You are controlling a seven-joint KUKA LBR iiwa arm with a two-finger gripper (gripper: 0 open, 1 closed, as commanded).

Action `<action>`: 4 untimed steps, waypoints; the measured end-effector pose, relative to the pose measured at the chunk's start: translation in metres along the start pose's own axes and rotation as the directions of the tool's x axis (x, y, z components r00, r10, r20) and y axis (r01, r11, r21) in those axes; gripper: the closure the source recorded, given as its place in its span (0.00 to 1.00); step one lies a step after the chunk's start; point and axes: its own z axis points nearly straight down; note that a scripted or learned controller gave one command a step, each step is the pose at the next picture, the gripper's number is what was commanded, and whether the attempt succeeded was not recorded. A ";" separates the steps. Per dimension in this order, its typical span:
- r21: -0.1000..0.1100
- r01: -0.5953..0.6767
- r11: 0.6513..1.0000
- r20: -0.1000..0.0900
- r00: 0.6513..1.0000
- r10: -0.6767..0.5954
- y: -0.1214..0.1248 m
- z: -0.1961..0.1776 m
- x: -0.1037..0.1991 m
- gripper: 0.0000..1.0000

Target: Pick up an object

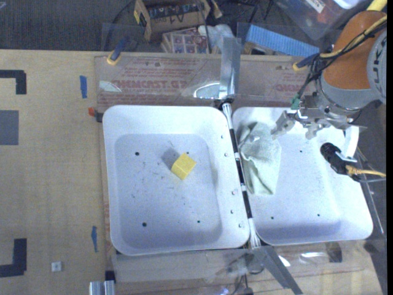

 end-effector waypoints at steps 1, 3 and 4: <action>-0.006 0.056 0.998 0.003 0.998 -0.056 0.027 -0.019 -0.014 0.00; -0.006 0.725 0.689 0.007 0.689 -0.725 0.055 0.008 0.126 0.00; -0.005 0.918 0.397 0.006 0.397 -0.918 0.035 0.062 0.216 0.00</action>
